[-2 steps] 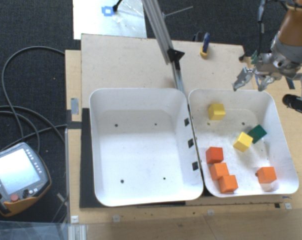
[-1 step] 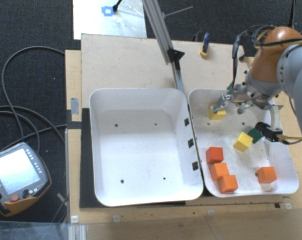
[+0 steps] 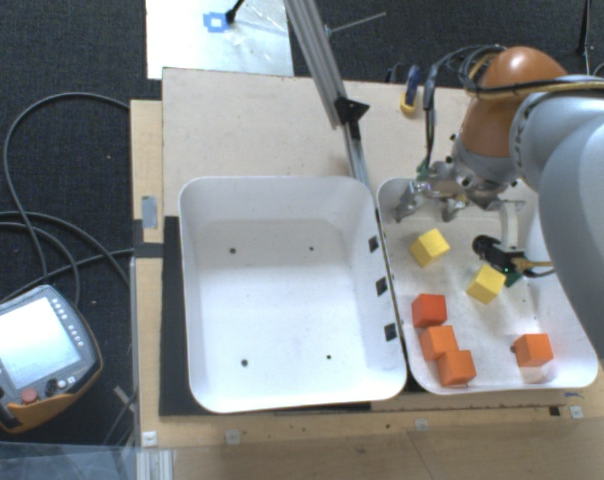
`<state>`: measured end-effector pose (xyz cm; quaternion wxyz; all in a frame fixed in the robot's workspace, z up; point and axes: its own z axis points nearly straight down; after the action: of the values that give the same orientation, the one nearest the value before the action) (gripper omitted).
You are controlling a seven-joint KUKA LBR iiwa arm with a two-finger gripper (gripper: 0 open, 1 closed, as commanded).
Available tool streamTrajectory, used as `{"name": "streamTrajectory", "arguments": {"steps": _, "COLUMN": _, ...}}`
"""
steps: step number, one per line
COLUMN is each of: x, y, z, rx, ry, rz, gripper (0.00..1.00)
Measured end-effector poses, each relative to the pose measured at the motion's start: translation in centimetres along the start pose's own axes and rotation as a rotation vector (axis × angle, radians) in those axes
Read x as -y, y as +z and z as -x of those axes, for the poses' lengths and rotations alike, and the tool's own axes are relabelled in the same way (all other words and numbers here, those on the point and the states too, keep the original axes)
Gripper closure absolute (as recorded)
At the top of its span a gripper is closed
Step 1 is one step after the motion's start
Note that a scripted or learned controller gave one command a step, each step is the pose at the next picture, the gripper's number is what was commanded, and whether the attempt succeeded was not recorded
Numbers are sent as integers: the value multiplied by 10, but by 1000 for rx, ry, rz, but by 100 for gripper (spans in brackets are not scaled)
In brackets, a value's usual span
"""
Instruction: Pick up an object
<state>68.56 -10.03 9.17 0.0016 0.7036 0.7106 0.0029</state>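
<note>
My gripper (image 3: 427, 206) hangs over the far end of the right bin (image 3: 572, 368), open, with nothing between its fingers. A yellow block (image 3: 430, 246) lies just in front of it on the bin floor. A second yellow block (image 3: 486, 285) sits further right and nearer the front. Three orange blocks (image 3: 429, 310), (image 3: 439, 341), (image 3: 456, 367) are clustered along the bin's left wall near the front. Another orange block (image 3: 532, 349) rests in the front right corner.
The left bin (image 3: 197, 268) stands beside the right one, their walls meeting in the middle. A slanted metal pole (image 3: 322, 58) rises behind the bins. A teach pendant (image 3: 27, 353) and cables lie on the floor to the left.
</note>
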Motion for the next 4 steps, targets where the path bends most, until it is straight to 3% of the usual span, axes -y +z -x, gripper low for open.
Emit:
{"name": "streamTrajectory", "arguments": {"steps": 1, "x": 49, "y": 1, "z": 27, "rx": 3, "ry": 11, "rz": -8, "gripper": 0}}
{"name": "streamTrajectory", "arguments": {"steps": 2, "x": 47, "y": 0, "z": 25, "rx": 2, "ry": 7, "rz": -4, "gripper": 0}}
{"name": "streamTrajectory", "arguments": {"steps": 3, "x": 46, "y": -11, "z": 25, "rx": 1, "ry": 5, "rz": 0, "gripper": 100}}
{"name": "streamTrajectory", "arguments": {"steps": 4, "x": 46, "y": -11, "z": 25, "rx": 1, "ry": 5, "rz": -1, "gripper": 0}}
